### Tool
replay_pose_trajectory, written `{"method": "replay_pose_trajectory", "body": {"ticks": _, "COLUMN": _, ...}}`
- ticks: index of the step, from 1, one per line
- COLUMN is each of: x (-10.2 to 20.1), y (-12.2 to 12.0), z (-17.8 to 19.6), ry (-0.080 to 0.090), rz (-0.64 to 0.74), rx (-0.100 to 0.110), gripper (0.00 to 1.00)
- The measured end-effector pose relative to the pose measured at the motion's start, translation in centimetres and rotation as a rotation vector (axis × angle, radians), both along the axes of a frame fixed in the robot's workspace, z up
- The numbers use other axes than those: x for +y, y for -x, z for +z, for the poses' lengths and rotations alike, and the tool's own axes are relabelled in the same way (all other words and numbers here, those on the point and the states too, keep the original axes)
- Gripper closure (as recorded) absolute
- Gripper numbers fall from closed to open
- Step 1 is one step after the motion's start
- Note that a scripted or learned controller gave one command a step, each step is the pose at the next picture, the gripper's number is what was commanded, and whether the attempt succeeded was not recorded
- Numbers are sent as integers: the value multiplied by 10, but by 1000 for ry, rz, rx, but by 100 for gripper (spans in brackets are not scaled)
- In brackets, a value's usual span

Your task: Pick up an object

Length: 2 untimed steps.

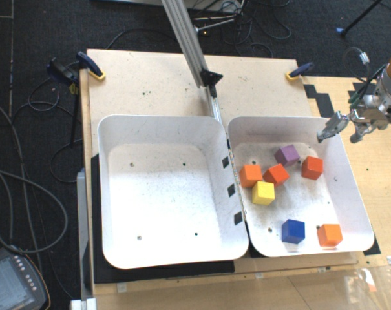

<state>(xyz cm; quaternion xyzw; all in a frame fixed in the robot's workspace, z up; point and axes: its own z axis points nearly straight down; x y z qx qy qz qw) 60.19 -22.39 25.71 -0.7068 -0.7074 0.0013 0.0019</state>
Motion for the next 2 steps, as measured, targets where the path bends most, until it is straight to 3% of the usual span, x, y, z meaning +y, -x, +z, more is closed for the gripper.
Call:
{"method": "replay_pose_trajectory", "body": {"ticks": 1, "x": 0, "y": -1, "z": 3, "ry": 2, "rz": 2, "rx": -4, "gripper": 0}}
{"method": "replay_pose_trajectory", "body": {"ticks": 2, "x": 5, "y": 0, "z": -61, "ry": -1, "rz": 0, "rx": 1, "gripper": 0}}
